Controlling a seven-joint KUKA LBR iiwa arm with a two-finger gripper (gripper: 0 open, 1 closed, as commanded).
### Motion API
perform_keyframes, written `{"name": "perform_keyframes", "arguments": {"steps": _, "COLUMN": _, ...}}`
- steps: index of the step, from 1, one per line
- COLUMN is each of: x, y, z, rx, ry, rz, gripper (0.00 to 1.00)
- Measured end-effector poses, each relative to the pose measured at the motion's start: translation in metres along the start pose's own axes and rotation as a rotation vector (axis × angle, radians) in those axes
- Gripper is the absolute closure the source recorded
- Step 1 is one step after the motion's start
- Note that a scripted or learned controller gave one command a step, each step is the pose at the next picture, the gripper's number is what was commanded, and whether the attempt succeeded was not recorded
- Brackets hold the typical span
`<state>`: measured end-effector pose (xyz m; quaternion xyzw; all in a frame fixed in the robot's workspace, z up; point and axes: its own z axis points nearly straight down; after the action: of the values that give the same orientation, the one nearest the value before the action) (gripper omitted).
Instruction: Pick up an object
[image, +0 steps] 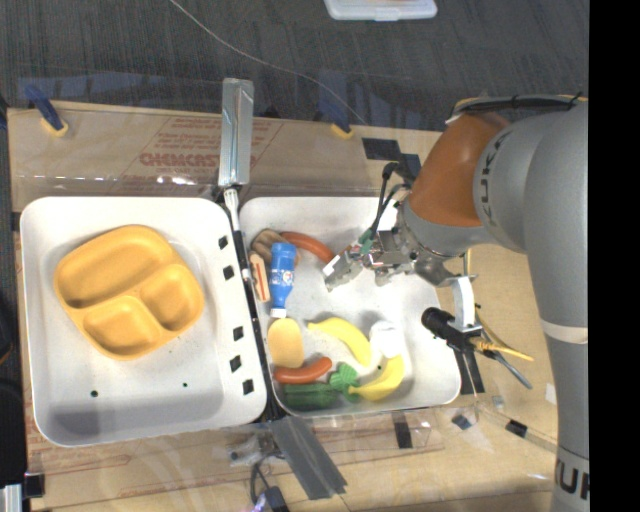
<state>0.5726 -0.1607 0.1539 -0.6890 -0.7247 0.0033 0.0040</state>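
My gripper hangs over the middle of the right bin, open, with bare white floor showing between its fingers. Left of it lie a blue bottle and a red sausage, both apart from it. In front of it are a yellow banana, a white cup and a second banana. A pale yellow rounded piece, another red sausage and a green item crowd the bin's front left corner.
The left bin carries a yellow divided tray. A hot dog in a bun lies against the divider between the bins. The right bin's far right part is bare floor.
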Motion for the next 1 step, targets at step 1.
{"name": "perform_keyframes", "arguments": {"steps": 1, "x": 0.0307, "y": -0.0944, "z": 0.0632, "rx": -0.006, "ry": 0.002, "rz": 0.046, "gripper": 0.0}}
